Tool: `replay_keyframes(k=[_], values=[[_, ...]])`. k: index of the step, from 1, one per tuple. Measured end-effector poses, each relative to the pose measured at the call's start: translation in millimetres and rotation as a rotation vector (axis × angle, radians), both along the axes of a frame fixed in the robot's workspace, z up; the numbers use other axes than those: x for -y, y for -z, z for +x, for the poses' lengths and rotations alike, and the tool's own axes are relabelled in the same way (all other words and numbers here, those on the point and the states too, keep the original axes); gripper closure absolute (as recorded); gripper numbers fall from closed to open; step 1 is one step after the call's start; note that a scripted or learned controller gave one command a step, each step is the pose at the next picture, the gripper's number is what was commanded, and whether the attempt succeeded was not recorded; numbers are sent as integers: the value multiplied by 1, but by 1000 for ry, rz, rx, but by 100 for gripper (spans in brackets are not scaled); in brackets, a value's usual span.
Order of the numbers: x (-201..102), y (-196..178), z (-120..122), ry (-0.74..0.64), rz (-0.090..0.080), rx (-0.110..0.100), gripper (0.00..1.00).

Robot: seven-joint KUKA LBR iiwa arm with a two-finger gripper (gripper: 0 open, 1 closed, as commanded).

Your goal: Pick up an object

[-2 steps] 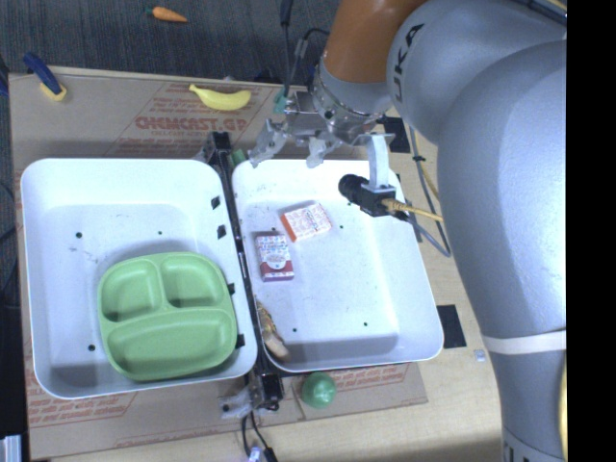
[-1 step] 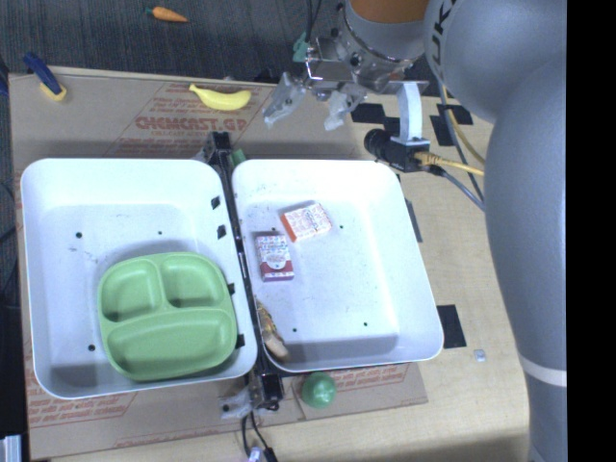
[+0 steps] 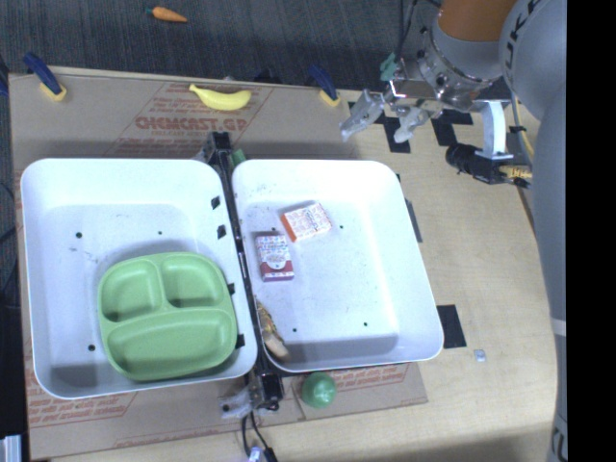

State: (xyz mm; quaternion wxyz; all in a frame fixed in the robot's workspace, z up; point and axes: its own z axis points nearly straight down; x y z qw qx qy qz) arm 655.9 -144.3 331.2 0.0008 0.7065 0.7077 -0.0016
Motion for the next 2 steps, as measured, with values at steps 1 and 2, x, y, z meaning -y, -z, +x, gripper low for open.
replay_keyframes(k=[1,2], values=[[44,14,-91,-2,2,-1,0],[66,156,-72,-3,4,-7,0]])
